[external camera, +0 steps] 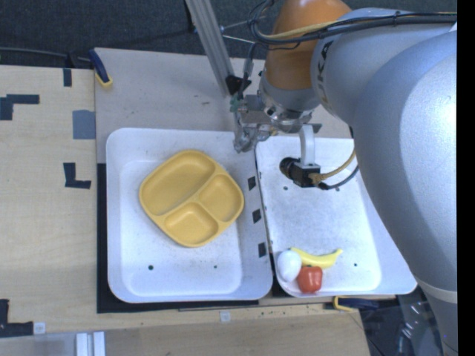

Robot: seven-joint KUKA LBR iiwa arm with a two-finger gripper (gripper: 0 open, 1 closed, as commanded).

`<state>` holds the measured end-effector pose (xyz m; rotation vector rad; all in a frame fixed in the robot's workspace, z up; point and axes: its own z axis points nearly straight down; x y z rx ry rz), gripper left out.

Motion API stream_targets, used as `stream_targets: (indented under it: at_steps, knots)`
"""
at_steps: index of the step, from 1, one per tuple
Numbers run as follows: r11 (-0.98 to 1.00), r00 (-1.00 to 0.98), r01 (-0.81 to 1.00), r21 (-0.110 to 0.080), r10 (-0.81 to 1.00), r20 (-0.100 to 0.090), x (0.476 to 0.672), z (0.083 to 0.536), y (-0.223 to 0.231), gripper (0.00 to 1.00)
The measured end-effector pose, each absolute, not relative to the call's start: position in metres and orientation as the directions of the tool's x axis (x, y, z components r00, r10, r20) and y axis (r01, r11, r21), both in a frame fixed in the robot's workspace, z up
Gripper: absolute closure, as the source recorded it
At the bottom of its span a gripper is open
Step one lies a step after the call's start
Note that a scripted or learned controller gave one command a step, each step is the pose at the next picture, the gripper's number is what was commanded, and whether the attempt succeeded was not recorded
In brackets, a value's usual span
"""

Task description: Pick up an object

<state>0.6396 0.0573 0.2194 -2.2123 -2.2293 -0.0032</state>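
Robotics lab: taped plywood bench [44, 221], two white bins [119, 199], industrial arm [401, 87].

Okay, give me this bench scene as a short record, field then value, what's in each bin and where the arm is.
left bin: one yellow divided plate with three compartments, lying flat
right bin: white egg-shaped object, yellow banana and small red pepper-like item, clustered at the near edge
arm: reaches in from the right, orange band above the wrist
pincer: above the far end of the divide between the bins, nothing seen between its fingers
task state: no object picked up yet
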Motion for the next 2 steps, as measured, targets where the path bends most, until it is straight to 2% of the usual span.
stream_targets:
  at_steps: [1, 2]
  knots:
    - [0.006, -0.006, 1.000, -0.001, 1.000, 0.002, 0.6488, 0.2249, 0.1004, 1.00]
    - [0.002, -0.002, 1.000, -0.002, 1.000, -0.002, 0.6486, 0.2246, 0.0968, 0.00]
